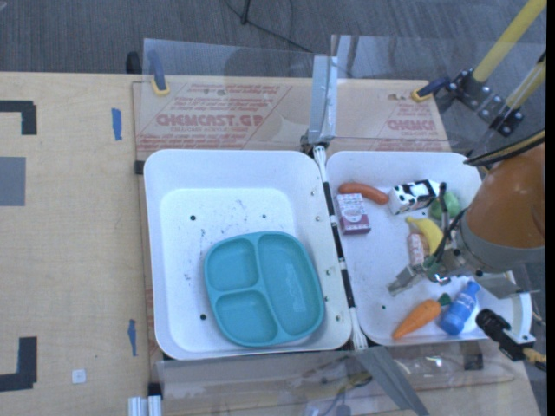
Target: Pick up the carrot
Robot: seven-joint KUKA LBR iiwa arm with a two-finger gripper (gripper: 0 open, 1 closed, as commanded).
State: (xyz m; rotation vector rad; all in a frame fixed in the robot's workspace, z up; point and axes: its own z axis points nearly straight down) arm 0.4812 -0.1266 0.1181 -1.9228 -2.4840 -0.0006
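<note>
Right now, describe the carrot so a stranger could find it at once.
Look in the right bin, at its near edge. The carrot lies there on a slant, just below the tool and touching a blue bottle. It is the only orange, tapering piece with a green tip.

Bright, even overhead light, soft shadows.
Faint glare on clear sheets (260,68) behind white bins (173,180); slightly soft throughout, small items blurry; arm (512,206) at right out of focus.
</note>
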